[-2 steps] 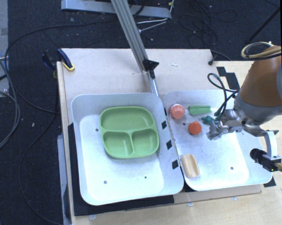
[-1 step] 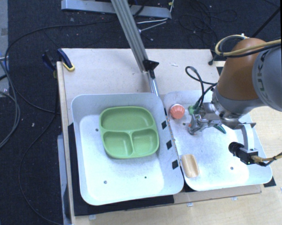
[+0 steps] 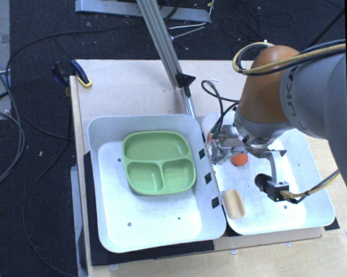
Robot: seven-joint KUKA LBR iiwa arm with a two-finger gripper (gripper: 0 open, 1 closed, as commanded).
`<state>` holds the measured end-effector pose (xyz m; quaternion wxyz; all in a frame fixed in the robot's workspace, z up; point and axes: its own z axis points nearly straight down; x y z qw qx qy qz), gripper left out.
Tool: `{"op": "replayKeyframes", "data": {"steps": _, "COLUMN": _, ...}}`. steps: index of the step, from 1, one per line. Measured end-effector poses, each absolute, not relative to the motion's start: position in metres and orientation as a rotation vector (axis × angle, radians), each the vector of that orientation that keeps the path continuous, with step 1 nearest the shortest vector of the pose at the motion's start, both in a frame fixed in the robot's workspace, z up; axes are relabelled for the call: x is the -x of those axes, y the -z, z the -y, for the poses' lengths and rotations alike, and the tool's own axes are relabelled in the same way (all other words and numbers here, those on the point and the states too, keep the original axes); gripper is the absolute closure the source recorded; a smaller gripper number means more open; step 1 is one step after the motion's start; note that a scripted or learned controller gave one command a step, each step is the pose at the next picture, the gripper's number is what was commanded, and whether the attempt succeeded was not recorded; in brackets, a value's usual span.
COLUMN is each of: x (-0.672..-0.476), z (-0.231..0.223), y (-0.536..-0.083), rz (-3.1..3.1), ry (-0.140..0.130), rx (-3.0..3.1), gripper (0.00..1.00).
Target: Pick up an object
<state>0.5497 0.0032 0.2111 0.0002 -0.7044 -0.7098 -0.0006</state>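
A small orange-red object (image 3: 240,159) lies in the right bin (image 3: 312,212), partly under the arm's wrist. A tan, bread-like piece (image 3: 234,203) rests near that bin's front left corner. The gripper (image 3: 217,149) hangs low over the right bin's left edge, just left of the orange-red object and well behind the tan piece. The grey arm with its orange band (image 3: 268,86) hides much of the right bin's rear. Nothing shows clearly between the gripper's tips.
A green divided plate (image 3: 159,162) sits in the left bin (image 3: 148,227). A slanted metal pole (image 3: 164,44) rises behind the bins. Cables and a black fitting (image 3: 272,187) hang off the wrist over the right bin. Black clips (image 3: 212,190) mark the seam between the bins.
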Motion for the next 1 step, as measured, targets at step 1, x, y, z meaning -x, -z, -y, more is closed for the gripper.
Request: {"op": "replayKeyframes", "data": {"steps": 1, "x": -0.5608, "z": -0.0505, "y": -0.2094, "rz": 2.23, "ry": 0.003, "rx": 2.213, "gripper": 1.0}}
